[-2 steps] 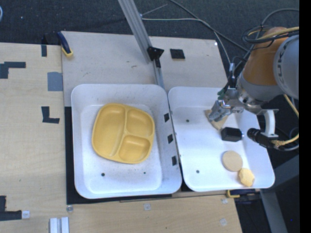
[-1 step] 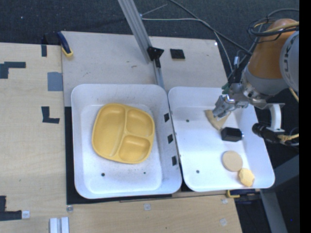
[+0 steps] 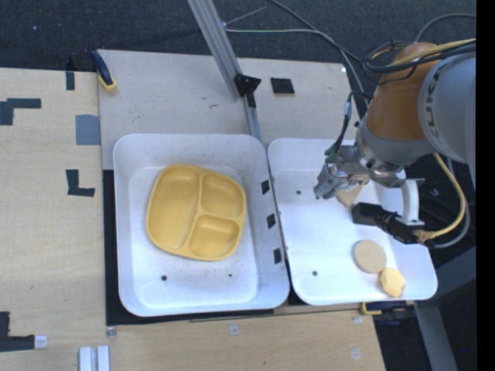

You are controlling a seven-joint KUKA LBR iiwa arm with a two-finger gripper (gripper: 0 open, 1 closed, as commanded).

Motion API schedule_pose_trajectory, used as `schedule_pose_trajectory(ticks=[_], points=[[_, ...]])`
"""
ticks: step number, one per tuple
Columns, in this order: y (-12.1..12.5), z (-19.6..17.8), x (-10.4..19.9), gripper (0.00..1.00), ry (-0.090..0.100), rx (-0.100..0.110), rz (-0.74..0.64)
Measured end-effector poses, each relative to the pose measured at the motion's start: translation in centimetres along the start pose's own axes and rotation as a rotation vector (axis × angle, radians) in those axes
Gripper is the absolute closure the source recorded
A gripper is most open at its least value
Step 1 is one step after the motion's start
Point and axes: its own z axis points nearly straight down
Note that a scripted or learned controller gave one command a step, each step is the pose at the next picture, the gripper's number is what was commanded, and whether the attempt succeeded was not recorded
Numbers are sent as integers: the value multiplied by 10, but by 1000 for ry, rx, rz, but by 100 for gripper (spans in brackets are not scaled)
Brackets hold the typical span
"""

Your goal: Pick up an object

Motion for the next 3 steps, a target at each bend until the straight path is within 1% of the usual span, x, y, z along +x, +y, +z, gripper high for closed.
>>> schedule_pose_trajectory(ticks=[1, 2, 3], points=[[-11, -11, 45, 100, 0, -1, 0], [-31, -5, 90, 100, 0, 1, 0], [-52, -13, 134, 100, 0, 0, -1]])
